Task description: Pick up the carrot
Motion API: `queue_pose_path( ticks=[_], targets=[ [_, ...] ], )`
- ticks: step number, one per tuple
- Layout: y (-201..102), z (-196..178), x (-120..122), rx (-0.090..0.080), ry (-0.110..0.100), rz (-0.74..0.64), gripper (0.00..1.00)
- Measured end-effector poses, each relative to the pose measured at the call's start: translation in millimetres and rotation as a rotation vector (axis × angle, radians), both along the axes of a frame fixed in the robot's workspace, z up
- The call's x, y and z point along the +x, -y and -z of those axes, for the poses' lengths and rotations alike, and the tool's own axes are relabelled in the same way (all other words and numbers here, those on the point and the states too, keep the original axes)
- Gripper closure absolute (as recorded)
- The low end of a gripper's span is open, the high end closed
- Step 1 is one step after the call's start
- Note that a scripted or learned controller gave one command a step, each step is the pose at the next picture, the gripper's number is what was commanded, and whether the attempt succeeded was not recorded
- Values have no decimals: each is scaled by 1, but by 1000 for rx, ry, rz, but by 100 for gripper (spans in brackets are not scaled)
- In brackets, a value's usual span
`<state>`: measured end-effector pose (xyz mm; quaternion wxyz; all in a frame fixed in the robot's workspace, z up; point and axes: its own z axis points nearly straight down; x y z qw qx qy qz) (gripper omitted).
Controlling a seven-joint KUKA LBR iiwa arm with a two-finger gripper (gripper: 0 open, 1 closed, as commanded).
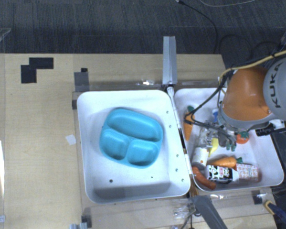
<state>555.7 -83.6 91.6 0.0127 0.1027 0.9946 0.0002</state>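
Note:
The carrot (224,162), orange with a green top at its right end, lies on its side in the front part of the right bin (273,174). It rests just behind a bottle with a black-and-white label (230,173). My gripper (221,139) hangs below the orange wrist band, over the middle of the right bin. It is a little behind the carrot and above it. The wrist hides much of the bin's far half.
The left bin (96,186) holds a blue divided plate (131,136). In the right bin, a white bottle (199,156), a reddish sausage-like item (203,176) and an orange item (187,129) crowd the left side. A red-and-white piece (242,138) lies right of the gripper.

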Motion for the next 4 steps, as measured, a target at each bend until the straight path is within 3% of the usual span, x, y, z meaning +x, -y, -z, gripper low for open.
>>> queue_pose_path(
  ticks=[1, 2, 3, 4],
  targets=[
    [-1, -1, -28, -6, 3, -247, 100],
    [3, 0, -19, -15, 0, -748, 100],
    [103, 0, -44, -23, -6, -792, 100],
    [101, 0, -41, -29, -1, -1209, 100]
  ],
)
